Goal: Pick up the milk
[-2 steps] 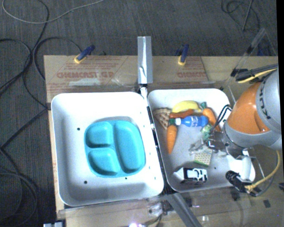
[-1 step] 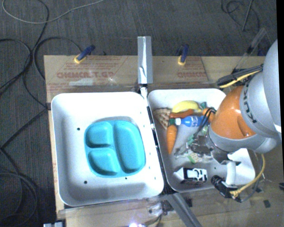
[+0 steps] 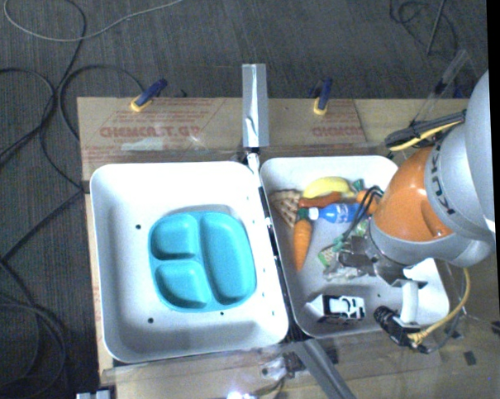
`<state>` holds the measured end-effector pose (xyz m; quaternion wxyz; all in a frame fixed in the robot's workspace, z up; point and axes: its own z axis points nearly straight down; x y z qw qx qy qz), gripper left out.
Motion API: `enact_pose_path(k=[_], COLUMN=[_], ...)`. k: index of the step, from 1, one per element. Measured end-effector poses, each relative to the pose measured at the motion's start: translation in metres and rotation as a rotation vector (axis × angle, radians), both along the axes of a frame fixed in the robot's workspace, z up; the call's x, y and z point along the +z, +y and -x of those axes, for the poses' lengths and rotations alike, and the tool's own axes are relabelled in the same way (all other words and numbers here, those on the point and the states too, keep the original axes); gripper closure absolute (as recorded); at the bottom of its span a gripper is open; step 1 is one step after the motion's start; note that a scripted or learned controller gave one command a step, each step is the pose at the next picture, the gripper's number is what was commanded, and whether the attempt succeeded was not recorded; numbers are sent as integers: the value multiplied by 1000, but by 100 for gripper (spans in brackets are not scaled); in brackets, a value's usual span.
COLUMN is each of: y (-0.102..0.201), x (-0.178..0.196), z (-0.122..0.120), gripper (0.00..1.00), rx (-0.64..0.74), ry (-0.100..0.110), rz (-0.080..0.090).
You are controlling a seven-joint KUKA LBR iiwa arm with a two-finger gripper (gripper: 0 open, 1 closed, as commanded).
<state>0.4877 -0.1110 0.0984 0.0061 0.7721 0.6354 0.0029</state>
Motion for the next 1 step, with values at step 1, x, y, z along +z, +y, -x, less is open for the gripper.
enact_pose_path(k=[1], y=[-77], x=[112], z=[-51], gripper=[100], rx=[-48], ry=[15], rz=[-2])
